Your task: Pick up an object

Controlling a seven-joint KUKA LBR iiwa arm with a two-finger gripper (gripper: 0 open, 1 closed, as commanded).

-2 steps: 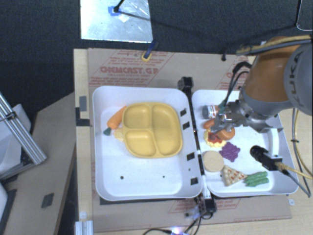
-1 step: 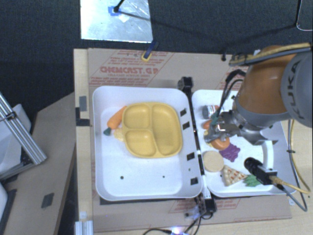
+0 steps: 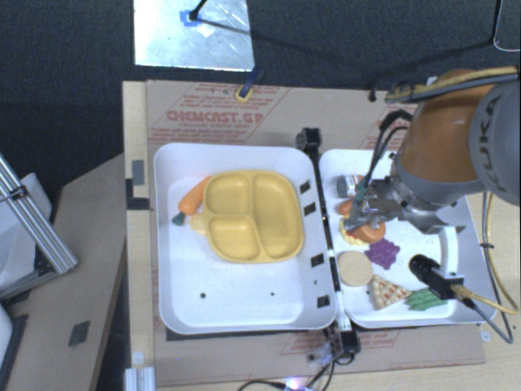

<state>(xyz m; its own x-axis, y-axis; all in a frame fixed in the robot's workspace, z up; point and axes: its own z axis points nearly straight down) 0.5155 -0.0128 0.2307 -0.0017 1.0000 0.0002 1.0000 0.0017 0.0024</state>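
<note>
Orange toy food point(image 3: 368, 231) sits right of the yellow plate point(image 3: 248, 216) — the hand point(image 3: 364, 210) hovers over it, positioned to grasp — grip state indiscernible

left bin point(image 3: 175, 300): near half free | yellow tray point(image 3: 248, 216) blocks far half | right bin point(image 3: 464, 312): toys crowd

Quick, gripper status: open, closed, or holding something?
Gripper: cannot be told; it sits low over the orange toy in the right bin.
</note>
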